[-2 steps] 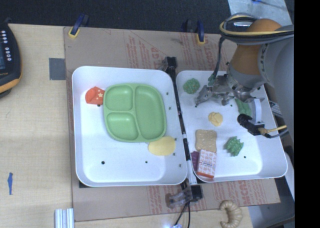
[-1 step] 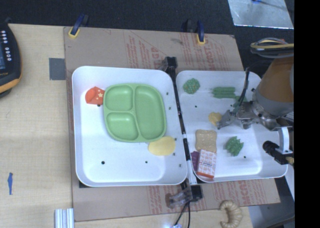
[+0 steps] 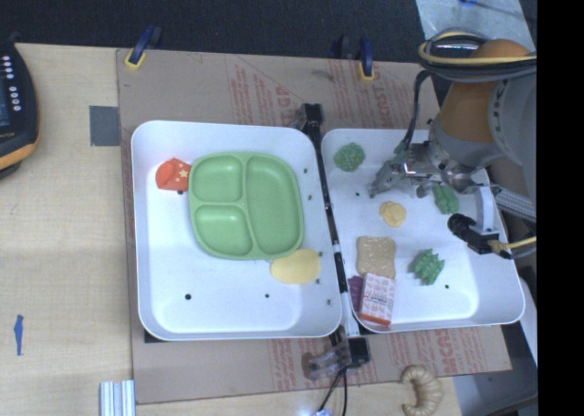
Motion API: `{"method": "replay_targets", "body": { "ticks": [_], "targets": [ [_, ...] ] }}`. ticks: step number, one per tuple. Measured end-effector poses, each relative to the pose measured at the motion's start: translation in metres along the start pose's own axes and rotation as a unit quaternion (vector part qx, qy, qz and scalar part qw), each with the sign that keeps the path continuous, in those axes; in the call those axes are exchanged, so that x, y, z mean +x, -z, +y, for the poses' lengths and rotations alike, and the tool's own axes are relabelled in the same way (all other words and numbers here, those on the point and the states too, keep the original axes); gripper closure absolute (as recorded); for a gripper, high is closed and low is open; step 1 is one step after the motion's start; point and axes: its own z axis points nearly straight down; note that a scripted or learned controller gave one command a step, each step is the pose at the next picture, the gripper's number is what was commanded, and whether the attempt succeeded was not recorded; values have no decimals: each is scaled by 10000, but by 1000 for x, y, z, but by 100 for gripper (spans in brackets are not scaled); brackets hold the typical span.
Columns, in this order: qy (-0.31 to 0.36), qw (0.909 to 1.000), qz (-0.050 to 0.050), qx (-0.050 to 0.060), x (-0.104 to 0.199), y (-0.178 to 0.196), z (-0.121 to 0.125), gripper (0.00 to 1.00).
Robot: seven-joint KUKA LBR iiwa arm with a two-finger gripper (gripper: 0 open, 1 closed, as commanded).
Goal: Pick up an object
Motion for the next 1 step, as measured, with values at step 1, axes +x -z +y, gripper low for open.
{"method": "replay_targets", "body": {
  "ticks": [1],
  "targets": [
    [-22, 10000, 2, 49, -13, -9, -34, 0]
  ]
}}
